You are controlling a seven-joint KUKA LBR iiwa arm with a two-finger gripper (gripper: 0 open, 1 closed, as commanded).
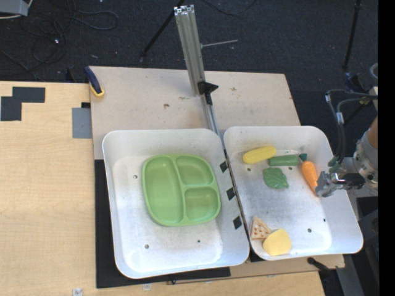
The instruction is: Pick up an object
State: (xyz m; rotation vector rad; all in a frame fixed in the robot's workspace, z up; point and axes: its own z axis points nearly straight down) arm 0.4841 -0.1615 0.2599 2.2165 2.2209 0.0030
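Bench with two shallow white plastic bins side by side, seen from above at a slant.

Left white bin (123,165): holds one light green plastic divided plate (181,189) with three compartments, lying flat near the bin's middle.

Right white bin (296,217): holds six small items.
- Yellow plastic banana-like piece (259,154), at the far side, left of centre.
- Dark green stick-shaped piece (284,160), just beside the yellow piece, its right end meeting the orange item.
- Orange carrot-shaped toy (309,174), lying along the right wall, near the dark green stick.
- Green leaf-shaped piece (275,177), near the bin's middle, just below the stick.
- Tan wedge with dark specks (260,228), at the near left corner.
- Rounded yellow lump (277,242), touching or just beside the tan wedge, at the near edge.

Arm: grey, entering from the right. Its two-finger gripper (325,187) sits at the right bin's right wall, just beside the lower end of the orange carrot-shaped toy. Whether its grip is released or clenched cannot be told; nothing is seen held.

Behind the bins: an upright grey metal post (191,48).
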